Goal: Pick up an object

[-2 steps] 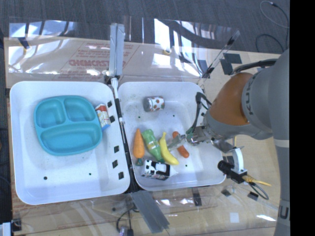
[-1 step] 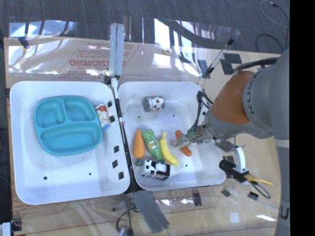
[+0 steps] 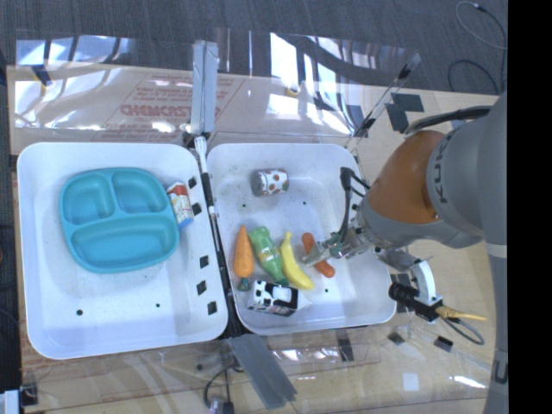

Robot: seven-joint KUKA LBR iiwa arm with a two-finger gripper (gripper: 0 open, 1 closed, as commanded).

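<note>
Gripper: the gripper (image 3: 332, 248) is low in the right bin (image 3: 310, 166), at that bin's right side, just above two small orange-red pieces (image 3: 316, 255).
Fingers: whether they are spread or pressed together cannot be told; the tips are too small and blurred against the pieces.
Candidate object: the small orange-red pieces lie on the bin floor, just right of the banana (image 3: 296, 264), touching or nearly touching the gripper tip.
Handling, judged: light, rigid toy food with a smooth, rounded skin; likely to roll or squirt out of a shallow pinch.
Hold point, judged: across the short width at mid-length, fingers straddling one piece alone.
Neighbours: green vegetable (image 3: 267, 254) and carrot (image 3: 244, 252) lie left of the banana; a black-and-white carton (image 3: 274, 297) sits in front; a spotted cup (image 3: 270, 182) lies well apart, on its side.
Left bin: holds a blue divided tray (image 3: 118, 218) and a small can (image 3: 180, 203).
</note>
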